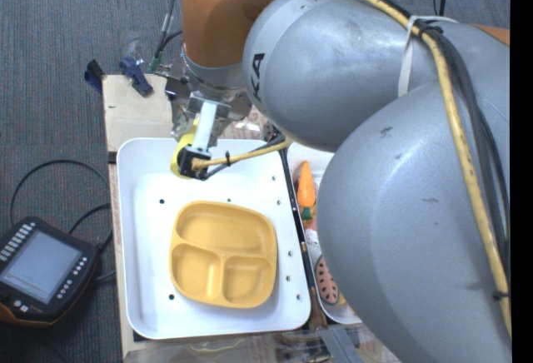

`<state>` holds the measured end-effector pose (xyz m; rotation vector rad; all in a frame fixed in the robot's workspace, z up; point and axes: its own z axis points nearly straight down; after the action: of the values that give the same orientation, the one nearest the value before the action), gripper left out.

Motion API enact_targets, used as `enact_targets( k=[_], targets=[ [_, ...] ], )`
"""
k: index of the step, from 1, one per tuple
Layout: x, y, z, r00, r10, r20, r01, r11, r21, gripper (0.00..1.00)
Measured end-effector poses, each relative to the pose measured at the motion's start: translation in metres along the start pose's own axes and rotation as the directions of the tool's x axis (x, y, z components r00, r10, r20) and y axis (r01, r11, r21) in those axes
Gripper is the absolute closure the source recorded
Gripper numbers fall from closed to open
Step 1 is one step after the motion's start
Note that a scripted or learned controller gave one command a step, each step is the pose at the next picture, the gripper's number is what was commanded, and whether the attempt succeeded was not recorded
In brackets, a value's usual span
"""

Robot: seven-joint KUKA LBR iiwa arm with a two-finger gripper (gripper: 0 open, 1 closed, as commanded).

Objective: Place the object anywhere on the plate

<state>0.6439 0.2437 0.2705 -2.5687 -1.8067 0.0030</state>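
A yellow plate (223, 253) with three compartments lies in the middle of the left white bin (141, 186), and nothing rests on it. My gripper (190, 118) hangs over the far edge of that bin, behind the plate and apart from it. The wrist and the bulk of the arm hide its tips, and I see no object at it. An orange carrot-like piece (306, 184) and a watermelon-slice piece (328, 283) lie in the strip of the right bin (333, 315) that shows beside the arm.
The large grey arm covers most of the right bin. A teach pendant (39, 268) with its cable lies on the floor to the left. A blue clamp (133, 74) sits at the bench's far left corner.
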Motion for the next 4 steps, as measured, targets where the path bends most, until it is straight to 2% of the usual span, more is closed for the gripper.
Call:
enact_targets(
  k=[2,3,4],
  targets=[
    [0.003,-0.003,-0.015,1.0,-0.012,0.006,0.012,1.0,0.007,1.0],
    [-0.004,0.001,0.089,0.826,0.563,0.008,-0.563,0.826,0.004,1.0],
    [-0.011,-0.021,0.082,0.624,0.782,0.002,-0.782,0.624,0.002,1.0]
  ],
)
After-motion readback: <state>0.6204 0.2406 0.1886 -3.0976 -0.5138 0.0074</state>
